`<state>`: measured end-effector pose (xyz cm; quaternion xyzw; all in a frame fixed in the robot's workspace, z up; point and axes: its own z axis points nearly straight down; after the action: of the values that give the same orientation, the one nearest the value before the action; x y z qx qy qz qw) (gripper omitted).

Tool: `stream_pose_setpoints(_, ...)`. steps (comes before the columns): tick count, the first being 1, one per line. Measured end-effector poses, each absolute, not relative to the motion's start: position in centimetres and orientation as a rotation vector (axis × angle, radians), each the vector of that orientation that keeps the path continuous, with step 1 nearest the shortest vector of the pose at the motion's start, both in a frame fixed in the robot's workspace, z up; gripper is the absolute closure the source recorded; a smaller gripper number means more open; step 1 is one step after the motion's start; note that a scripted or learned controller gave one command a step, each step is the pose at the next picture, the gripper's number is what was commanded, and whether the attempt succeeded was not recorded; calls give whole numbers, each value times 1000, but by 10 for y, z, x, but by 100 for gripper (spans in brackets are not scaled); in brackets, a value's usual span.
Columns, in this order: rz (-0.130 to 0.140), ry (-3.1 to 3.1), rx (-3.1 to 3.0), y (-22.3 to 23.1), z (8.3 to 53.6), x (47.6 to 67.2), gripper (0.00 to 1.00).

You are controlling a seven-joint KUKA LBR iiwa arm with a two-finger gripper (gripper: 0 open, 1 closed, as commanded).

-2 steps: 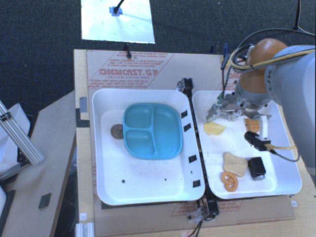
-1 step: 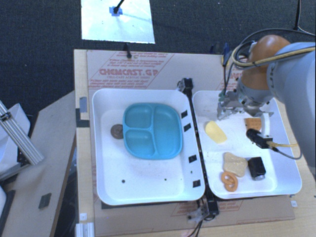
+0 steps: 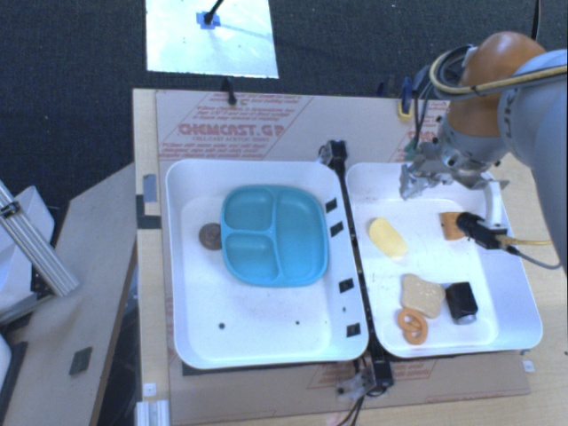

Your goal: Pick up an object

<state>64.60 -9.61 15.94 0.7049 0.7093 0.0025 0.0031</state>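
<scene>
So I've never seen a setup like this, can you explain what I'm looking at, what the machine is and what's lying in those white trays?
One camera looks down at a slant on a bench. The grey and orange robot arm reaches in from the right; its gripper is over the right bin. No item can be seen between its fingers. The left bin holds a blue divided plate and a small round brown thing touching the plate's left edge. The right bin holds a yellow piece, a bread slice, a pretzel, a black block and an orange item.

divided plate (image 3: 272, 235) + small disc (image 3: 210, 236) in left bin (image 3: 191, 344); pretzel (image 3: 412, 326), bread (image 3: 422, 295) in right bin (image 3: 515, 313).
</scene>
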Motion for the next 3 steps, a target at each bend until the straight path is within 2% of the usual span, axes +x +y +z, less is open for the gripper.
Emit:
stream_pose_setpoints(2, 6, 2226, 2210, -103, 245, 653, 100)
stream_pose_setpoints(3, 1, 2232, 2212, -49, 231, 640, 100)
